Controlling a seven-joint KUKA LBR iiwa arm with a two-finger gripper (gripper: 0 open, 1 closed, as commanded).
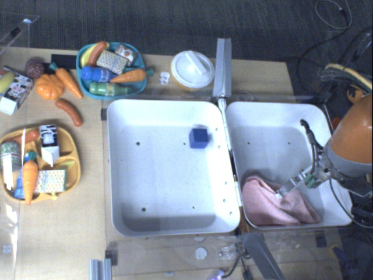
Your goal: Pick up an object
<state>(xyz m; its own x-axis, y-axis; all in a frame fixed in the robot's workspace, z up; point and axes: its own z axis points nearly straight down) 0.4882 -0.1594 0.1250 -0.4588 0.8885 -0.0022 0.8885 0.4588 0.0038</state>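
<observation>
The gripper is positioned on the pink cloth in the right bin, finger state indeterminable; grasp stage is judged, closure and lift required.

Left of the left bin: yellow tray of toy food. Behind it: blue bowl (toy vegetables), white lidded container.

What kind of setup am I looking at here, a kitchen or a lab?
Most likely a robot lab bench for grasping trials, not a kitchen. Two white bins sit side by side, one with a blue cube, the other with a pink cloth by the gripper. Trays of toy food line the wooden bench.
</observation>
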